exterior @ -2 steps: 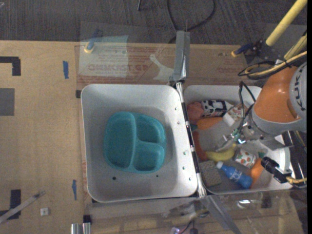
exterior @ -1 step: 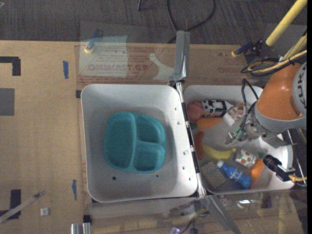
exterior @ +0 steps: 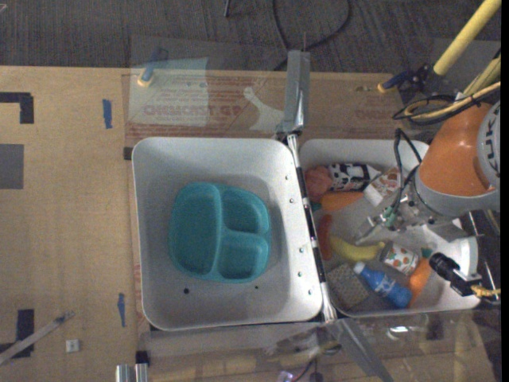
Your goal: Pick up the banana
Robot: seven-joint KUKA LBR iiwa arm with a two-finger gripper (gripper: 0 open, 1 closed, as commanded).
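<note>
Lying curved, smooth yellow banana [exterior: 357,250] among clutter.

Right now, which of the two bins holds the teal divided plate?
The left bin: the teal plate lies alone in it. The right bin holds the banana amid clutter.

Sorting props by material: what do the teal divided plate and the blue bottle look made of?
The teal divided plate looks like moulded plastic, matte: uniform colour, soft rounded compartment ridges. The blue bottle is probably glossy plastic with a white cap; too small to be sure.
</note>
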